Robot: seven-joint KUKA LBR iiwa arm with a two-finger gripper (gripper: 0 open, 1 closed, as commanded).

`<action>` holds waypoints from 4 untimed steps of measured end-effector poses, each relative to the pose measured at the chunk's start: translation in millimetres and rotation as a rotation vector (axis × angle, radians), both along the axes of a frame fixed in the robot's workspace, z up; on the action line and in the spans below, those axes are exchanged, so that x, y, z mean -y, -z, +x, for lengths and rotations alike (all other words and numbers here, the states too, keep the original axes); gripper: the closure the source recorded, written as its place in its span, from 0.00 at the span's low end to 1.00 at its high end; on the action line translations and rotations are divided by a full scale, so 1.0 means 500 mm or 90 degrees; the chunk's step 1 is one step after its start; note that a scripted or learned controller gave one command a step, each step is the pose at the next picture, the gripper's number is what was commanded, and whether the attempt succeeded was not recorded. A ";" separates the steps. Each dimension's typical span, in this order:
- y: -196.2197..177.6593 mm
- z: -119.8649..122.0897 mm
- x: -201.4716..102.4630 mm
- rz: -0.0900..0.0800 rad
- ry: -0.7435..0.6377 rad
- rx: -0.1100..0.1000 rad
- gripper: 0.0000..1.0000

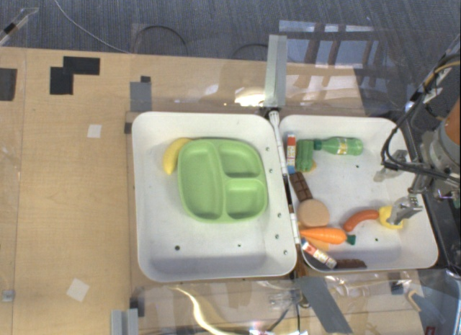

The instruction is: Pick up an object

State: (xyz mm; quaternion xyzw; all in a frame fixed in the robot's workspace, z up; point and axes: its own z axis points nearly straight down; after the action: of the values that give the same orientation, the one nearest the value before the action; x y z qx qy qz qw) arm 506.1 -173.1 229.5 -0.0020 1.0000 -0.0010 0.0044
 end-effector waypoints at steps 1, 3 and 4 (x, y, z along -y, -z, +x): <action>0.232 -0.036 0.013 0.002 0.045 -0.007 0.00; 0.247 0.036 -0.164 0.000 0.057 0.013 1.00; -0.091 0.097 -0.146 -0.002 -0.092 0.007 1.00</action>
State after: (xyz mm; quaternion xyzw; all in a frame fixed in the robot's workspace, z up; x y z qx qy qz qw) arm 554.7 -100.0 275.0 -0.0744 0.9972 -0.0020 0.0098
